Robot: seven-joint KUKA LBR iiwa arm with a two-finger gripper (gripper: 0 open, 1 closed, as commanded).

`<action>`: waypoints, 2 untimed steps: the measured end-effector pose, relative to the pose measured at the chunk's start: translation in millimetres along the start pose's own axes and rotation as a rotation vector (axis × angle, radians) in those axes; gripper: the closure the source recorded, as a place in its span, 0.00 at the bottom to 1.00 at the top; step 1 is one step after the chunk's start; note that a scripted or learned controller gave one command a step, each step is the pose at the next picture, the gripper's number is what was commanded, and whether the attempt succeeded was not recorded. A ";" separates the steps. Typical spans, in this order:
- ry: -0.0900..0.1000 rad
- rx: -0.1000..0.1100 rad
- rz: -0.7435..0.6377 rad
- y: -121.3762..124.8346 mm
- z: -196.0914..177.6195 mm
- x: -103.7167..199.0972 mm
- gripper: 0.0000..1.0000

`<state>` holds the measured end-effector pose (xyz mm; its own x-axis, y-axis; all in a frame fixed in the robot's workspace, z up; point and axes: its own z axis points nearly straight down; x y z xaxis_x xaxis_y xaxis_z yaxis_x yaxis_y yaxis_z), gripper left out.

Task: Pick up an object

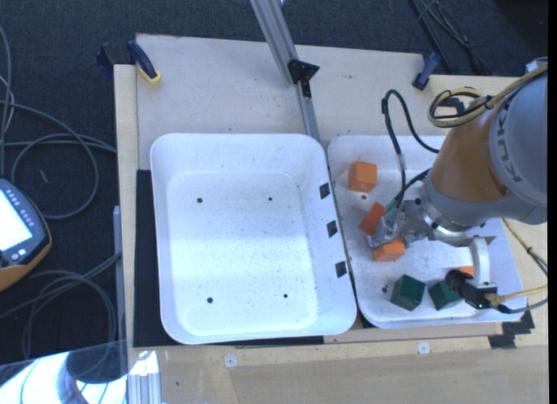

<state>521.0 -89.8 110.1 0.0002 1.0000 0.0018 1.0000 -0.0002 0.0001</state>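
Observation:
The right bin [344, 154] holds several small blocks. An orange cube [363, 176] lies near its far left side. A second orange block [374, 217] and a third orange block [389, 251] lie mid-bin. My gripper [389, 230] reaches down right between those two, touching or nearly touching both. Nothing is visibly lifted. Two dark green blocks [406, 292] [443, 294] rest near the bin's front edge. A small orange piece [466, 271] peeks out beside the wrist. The arm's grey and orange body [474, 167] covers the bin's right part.
The left bin [174, 167] stands beside the right one, with black clips [332, 228] along the shared rims. A slanted metal pole [274, 28] ends at the bins' far side. Blue clamps [144, 61] [426, 70] sit on the bench's back edge. Cables [396, 124] trail over the right bin.

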 end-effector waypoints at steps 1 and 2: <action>0.001 -0.009 -0.009 17.1 -94.1 71.4 1.00; 0.001 -0.004 -0.008 69.5 -89.1 128.1 1.00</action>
